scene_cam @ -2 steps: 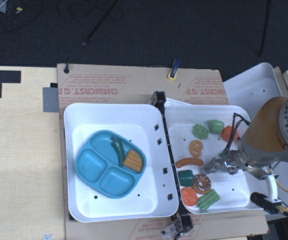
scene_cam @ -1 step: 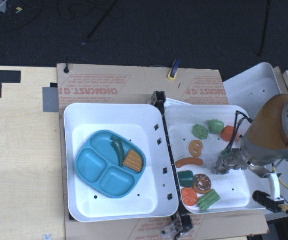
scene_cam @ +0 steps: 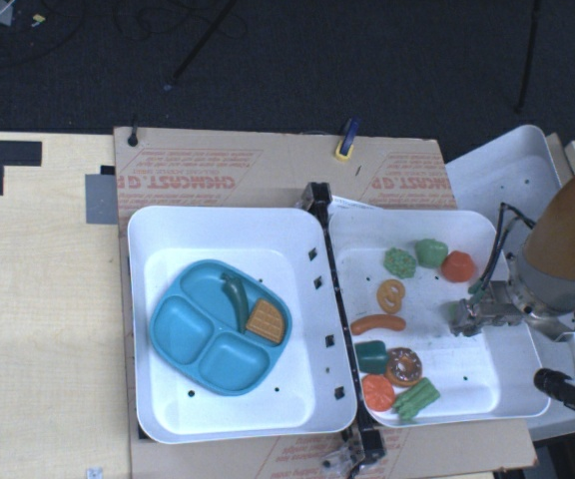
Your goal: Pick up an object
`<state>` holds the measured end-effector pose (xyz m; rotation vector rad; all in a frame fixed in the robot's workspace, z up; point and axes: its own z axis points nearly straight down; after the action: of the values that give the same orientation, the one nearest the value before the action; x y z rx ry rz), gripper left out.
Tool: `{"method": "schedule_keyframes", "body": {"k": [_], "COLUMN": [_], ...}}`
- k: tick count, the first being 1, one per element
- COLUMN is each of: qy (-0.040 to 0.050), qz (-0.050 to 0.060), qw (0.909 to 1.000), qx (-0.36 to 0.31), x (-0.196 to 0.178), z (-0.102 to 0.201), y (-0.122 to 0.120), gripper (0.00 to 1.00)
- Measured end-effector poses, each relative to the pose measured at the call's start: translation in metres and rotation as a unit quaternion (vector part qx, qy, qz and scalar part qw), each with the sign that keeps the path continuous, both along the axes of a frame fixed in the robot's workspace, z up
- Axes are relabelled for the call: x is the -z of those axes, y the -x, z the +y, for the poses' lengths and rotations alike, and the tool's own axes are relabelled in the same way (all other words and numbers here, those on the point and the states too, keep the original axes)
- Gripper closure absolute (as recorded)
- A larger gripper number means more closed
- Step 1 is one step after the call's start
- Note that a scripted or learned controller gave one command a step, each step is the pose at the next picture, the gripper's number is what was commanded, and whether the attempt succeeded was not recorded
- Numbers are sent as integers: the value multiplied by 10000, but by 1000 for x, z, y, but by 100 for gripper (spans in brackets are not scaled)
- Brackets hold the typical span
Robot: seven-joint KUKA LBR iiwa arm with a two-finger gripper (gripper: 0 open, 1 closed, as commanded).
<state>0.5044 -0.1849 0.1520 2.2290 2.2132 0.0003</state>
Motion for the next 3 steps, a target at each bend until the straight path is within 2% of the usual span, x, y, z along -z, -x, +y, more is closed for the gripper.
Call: {"method": "schedule_keyframes", "body": {"k": [1,2,3], "qy": [1,-2,-7], "qz": [-10,-1,0], "qw": [10000,10000,10000], "qx": [-37,-40,-58], "x": [-58,-76,-83], "z": [5,5,45], "y": [6,6,-37], "gripper": [100,100,100]}}
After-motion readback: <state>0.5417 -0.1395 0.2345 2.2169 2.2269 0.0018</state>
